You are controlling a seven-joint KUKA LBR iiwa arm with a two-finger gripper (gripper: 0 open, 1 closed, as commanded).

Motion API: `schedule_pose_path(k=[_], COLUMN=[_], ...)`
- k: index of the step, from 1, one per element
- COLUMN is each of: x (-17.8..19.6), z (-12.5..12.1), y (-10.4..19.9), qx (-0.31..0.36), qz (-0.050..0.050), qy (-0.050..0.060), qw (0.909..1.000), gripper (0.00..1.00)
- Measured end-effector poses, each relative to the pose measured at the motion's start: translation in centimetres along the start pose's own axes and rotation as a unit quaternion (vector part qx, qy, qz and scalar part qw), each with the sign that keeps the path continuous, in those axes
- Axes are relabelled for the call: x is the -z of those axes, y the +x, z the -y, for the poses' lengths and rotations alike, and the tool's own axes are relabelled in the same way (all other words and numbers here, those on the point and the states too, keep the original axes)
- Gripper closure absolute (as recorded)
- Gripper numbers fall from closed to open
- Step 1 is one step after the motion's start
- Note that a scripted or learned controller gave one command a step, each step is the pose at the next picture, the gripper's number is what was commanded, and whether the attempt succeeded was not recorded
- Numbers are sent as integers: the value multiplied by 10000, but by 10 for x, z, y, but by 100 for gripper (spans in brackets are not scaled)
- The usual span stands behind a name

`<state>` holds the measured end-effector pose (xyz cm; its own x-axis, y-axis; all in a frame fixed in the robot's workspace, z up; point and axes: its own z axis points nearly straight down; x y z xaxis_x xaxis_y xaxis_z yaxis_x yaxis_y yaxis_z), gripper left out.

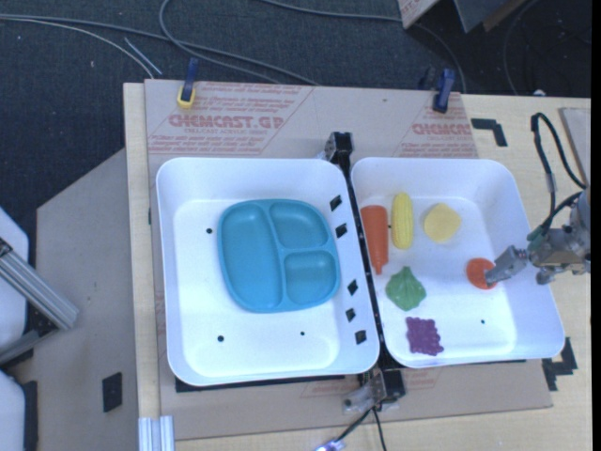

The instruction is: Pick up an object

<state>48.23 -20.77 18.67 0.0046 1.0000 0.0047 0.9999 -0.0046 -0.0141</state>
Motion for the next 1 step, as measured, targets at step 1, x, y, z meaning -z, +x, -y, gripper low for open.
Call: schedule_pose_path(k=[1], x=[6], z=[-3], y=[1], qx=[23], qz=[19], qy=[-65], qw=[10000], gripper=[0])
